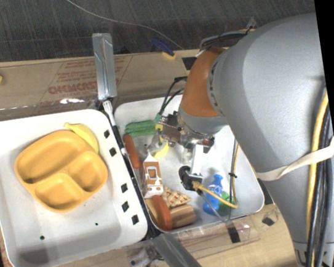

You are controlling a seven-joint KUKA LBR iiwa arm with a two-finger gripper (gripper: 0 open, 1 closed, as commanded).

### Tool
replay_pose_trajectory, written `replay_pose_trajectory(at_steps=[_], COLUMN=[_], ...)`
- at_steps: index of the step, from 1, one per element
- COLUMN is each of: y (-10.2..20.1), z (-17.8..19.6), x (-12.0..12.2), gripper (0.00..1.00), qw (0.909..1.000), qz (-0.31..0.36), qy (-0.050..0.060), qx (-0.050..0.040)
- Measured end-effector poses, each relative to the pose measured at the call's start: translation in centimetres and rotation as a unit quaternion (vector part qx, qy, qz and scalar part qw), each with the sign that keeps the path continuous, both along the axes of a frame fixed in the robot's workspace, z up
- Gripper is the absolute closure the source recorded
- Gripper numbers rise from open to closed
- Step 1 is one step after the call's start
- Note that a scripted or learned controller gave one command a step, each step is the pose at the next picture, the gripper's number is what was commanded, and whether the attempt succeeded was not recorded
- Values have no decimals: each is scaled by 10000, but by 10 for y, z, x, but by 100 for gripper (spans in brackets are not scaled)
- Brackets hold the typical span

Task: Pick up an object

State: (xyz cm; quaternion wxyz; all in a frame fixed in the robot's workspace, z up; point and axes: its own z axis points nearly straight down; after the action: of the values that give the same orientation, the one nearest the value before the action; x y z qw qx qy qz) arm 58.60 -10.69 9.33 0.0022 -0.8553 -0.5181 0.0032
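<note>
My gripper (167, 137) hangs low over the back-left part of the right bin (252, 201), under the orange-banded wrist. A green piece (139, 127) lies just left of it, and a small yellow piece (160, 151) sits right below it. Along the bin's left wall lie a long red-brown sausage (132, 152) and an orange and white carton (152, 178). Nearer the front are a waffle (176, 197), a brown bun-like piece (170, 216) and a blue toy (214, 196). The arm hides the bin's right side.
The left bin (22, 245) bears a yellow divided plate (60, 170) with a yellow banana (85, 134) at its back edge. A metal divider (105, 70) runs between the bins. Cardboard (35, 81) lies behind them.
</note>
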Motion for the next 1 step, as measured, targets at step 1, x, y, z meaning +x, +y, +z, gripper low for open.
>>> replay_pose_trajectory(at_steps=[1], y=[-46], z=[-3], x=[-23], gripper=[0], qw=[9964], qz=[-842], qy=[2], qx=[0])
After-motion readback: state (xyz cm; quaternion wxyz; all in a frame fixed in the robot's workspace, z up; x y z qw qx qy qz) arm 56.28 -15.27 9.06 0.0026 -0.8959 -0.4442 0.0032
